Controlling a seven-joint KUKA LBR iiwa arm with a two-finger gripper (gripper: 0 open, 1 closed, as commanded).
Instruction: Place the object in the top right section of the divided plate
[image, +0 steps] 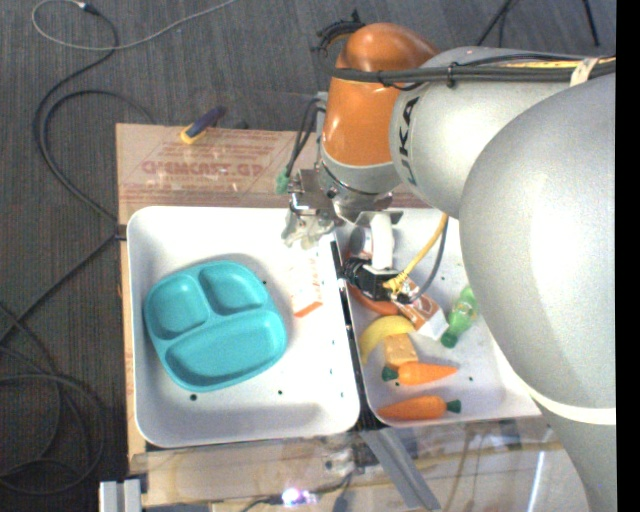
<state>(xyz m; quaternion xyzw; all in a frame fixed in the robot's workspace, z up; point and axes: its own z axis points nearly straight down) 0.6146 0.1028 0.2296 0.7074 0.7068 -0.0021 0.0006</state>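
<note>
Inspector: Gripper (305, 228) hangs over the left bin (200, 225), near the divider. Open or closed, I cannot tell.

Clerk: The object?

Inspector: Probably the orange-and-white piece (307, 296), just beside the teal divided plate (215, 345). Risk: a weak grasp drops it short of the top right section (236, 287).

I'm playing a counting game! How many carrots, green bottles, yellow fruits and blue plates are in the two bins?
Carrots: 2
Green bottle: 1
Yellow fruit: 1
Blue plate: 1
Total: 5
</note>
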